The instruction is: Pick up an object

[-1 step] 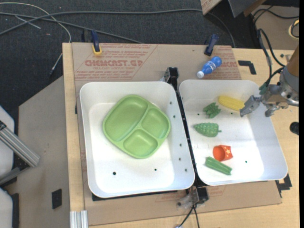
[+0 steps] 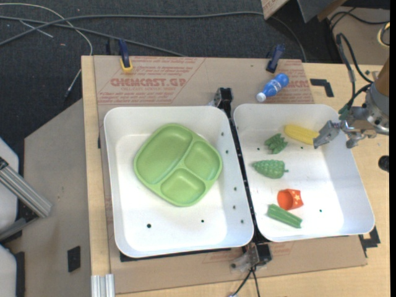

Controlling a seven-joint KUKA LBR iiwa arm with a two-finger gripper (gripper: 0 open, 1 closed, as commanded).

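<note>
Desk [image 2: 62, 166] carrying a cardboard sheet [image 2: 185, 79] with two white bins side by side. Left bin [image 2: 124, 228]: holds a green plate [image 2: 178, 164] with three compartments, lying near its middle. Right bin [image 2: 346, 197]: holds five small toys, well apart from one another. Corn [image 2: 299, 133], yellow, at the far side of the right bin. Grapes [image 2: 270, 167], green and knobbly, near the bin's left wall. Pod [image 2: 284, 216], green, near the front edge. Cup [image 2: 289, 199], orange, just behind the pod. Sprig [image 2: 275, 143], green and leafy, left of the corn. Bottle [image 2: 273, 87], blue and white, lying on the cardboard behind the right bin. Tool [image 2: 339, 135]: over the right rim of the right bin, its two fingers spread apart, nothing between them; the left finger [image 2: 325, 135] ends just beside the corn.
</note>
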